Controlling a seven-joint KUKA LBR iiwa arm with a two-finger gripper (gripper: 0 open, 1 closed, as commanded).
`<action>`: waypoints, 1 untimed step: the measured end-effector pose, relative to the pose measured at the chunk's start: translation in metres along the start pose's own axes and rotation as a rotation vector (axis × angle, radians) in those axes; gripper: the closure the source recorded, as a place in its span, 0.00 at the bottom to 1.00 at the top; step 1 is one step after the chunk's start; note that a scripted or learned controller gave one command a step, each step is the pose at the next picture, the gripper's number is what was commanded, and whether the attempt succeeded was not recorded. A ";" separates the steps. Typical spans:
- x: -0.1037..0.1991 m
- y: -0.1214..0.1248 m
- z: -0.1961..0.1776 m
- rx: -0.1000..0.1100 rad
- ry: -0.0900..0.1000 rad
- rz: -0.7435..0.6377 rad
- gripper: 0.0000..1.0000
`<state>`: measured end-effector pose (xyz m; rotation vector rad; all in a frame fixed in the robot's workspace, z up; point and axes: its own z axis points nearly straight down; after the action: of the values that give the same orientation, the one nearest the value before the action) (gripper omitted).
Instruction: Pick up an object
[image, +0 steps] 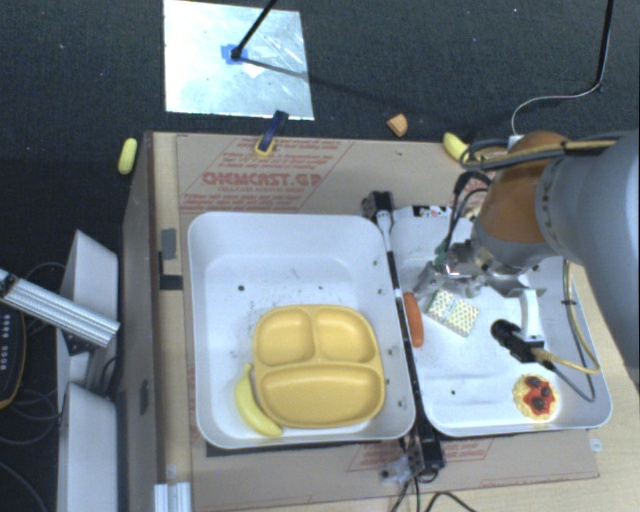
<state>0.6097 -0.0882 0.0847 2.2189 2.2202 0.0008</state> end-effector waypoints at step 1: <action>0.000 0.001 -0.011 -0.002 0.001 -0.001 1.00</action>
<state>0.6106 -0.0879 0.0955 2.2171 2.2210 0.0036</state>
